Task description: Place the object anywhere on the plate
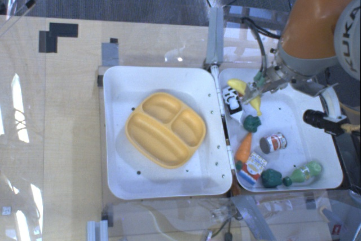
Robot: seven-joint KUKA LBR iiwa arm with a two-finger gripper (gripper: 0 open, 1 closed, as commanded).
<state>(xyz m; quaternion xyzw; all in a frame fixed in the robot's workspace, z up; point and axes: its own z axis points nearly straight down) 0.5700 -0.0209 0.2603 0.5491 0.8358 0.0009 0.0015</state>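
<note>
The gripper (pixel 255 89) hangs over the banana (pixel 242 91) at the right bin's (pixel 333 178) eleven o'clock corner, and I can't tell how its jaws stand, so it should pinch squarely across the fruit, then carry toward nine o'clock to the yellow plate (pixel 165 130)

The yellow plate (pixel 165 128) lies open from above in the left bin (pixel 118 172), bare white floor all around it. The right bin (pixel 333 178) is crowded: banana (pixel 240 88), carrot (pixel 243 148), can (pixel 273 143), green bottle (pixel 304 172) close together.
</note>
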